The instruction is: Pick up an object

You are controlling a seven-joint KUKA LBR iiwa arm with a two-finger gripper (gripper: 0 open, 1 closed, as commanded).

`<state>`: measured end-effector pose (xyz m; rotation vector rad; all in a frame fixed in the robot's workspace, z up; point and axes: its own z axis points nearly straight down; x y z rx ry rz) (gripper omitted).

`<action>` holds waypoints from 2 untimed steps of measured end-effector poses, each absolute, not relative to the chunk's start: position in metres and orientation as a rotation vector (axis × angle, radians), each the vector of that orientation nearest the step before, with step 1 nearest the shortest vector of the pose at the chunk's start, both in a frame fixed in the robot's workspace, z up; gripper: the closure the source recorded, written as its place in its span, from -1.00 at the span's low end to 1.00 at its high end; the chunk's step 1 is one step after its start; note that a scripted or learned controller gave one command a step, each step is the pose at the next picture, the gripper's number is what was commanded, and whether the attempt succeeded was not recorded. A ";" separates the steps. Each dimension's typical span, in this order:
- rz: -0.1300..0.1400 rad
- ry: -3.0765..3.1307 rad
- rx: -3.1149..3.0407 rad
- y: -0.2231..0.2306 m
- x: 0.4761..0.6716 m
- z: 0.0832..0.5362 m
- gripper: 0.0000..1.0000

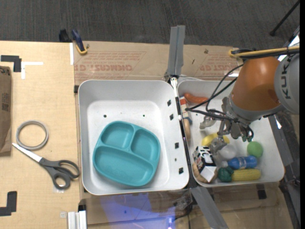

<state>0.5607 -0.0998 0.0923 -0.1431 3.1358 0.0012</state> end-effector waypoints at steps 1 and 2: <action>0.001 3.140 -0.044 -0.100 0.546 0.092 -1.00; -0.001 3.134 0.021 -0.092 0.500 0.093 -1.00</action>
